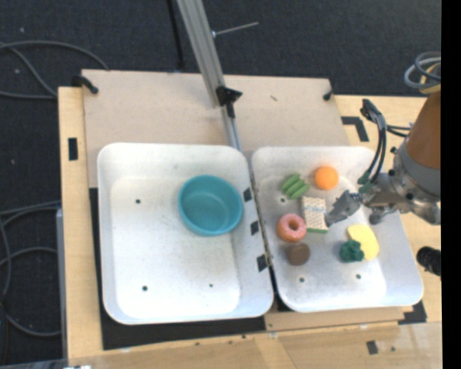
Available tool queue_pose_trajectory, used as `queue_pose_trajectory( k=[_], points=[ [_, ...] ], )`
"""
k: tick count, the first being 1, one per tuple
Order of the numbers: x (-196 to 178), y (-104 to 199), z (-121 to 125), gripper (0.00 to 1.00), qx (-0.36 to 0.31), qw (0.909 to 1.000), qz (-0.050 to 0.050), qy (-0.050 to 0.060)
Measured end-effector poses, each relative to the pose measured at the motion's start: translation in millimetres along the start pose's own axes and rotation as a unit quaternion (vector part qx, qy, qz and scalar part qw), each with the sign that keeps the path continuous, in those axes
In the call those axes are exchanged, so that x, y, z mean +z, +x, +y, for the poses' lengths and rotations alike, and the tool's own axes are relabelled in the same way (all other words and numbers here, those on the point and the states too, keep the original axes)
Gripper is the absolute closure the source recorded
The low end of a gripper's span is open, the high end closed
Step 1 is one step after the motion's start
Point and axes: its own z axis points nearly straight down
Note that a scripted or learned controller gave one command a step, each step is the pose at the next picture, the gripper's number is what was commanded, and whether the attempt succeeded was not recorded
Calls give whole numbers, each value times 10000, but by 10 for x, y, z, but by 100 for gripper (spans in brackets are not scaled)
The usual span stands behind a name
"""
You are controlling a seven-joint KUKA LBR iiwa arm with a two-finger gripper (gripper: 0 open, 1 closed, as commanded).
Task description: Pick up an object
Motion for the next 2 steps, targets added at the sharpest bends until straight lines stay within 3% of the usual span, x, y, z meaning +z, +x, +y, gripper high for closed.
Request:
queue_pose_trajectory(
  k=[1, 2],
  points=[
    [0, -2, 0, 0, 11, 10000, -1, -3],
    [428, -59, 11, 0, 22, 10000, -9, 27]
  ],
)
